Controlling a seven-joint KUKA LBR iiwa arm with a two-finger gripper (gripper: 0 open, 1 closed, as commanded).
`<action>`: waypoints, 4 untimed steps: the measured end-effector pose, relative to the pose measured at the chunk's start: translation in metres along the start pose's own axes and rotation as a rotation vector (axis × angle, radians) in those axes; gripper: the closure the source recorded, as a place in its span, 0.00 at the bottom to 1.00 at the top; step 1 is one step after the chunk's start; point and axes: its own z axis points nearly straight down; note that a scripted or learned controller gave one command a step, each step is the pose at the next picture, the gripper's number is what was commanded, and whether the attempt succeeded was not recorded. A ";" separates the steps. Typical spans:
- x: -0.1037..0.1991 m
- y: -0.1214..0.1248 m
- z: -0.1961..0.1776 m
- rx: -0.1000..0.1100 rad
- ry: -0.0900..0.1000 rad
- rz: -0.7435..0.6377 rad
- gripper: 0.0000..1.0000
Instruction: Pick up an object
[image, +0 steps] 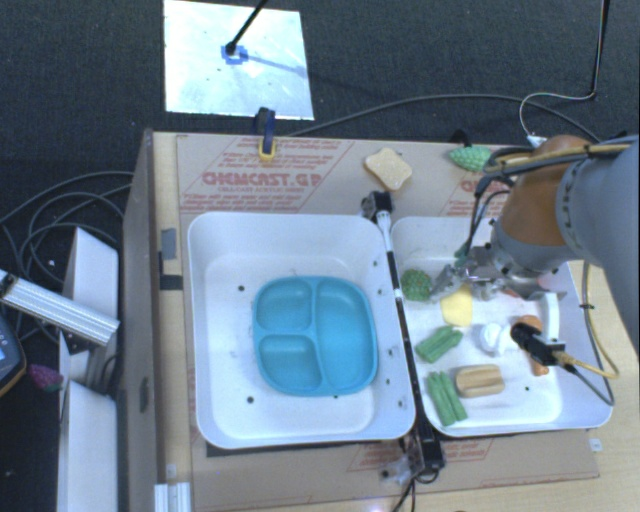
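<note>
Camera view, gripper (468, 283) above yellow piece (457, 307), no long axis discernible

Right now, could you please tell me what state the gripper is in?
Gripper: low in the right bin over the yellow object; open or closed cannot be told.

Your arm (560, 205) reaches in from the right over the right bin (575, 405). Gripper (470, 275) sits low, just above a yellow piece (458, 307), beside a green broccoli-like piece (416, 285). Nearby lie green pods (438, 344), a tan bun (477, 380) and a white item (490, 337). Left bin (215, 330) holds a blue divided plate (314, 335).
</note>
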 end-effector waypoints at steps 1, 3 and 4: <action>0.011 -0.022 0.000 0.001 0.000 0.001 0.00; -0.006 -0.029 -0.010 -0.001 0.001 0.000 1.00; -0.006 -0.029 -0.010 -0.001 0.000 0.000 0.00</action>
